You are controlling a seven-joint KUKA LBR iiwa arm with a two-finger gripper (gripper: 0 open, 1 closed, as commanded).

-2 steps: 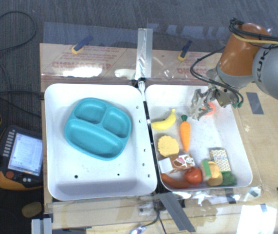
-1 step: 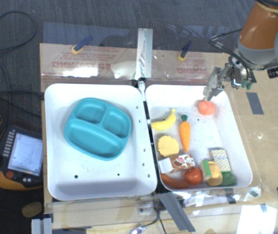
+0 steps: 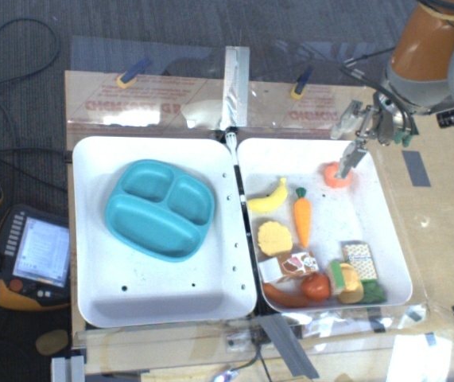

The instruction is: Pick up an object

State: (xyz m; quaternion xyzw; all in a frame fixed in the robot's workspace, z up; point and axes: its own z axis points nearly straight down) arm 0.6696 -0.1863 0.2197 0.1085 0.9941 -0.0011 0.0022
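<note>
- Camera view, bench from above at a slant: two shallow white bins side by side, left bin and right bin, meeting at a central divider.
- Left bin: one teal divided plate with three compartments, lying toward the bin's far half.
- Right bin, far right corner: a small orange-red object, resting on the bin floor.
- Right bin, near the divider: a yellow banana, curved, with a carrot just beside it, green top pointing away from the viewer.
- Right bin, centre: a round yellow ridged piece, and below it a small white-and-brown carton.
- Right bin, near edge: a red tomato on a reddish-brown sausage shape, a patterned box, and a green and yellow cluster of toy food, all touching or close together.
- Arm: grey with an orange band, entering from the right.
- Gripper: over the far right corner of the right bin, its tip just above and touching the outline of the orange-red object; fingers' spacing cannot be told, nothing visibly clamped between them.
</note>
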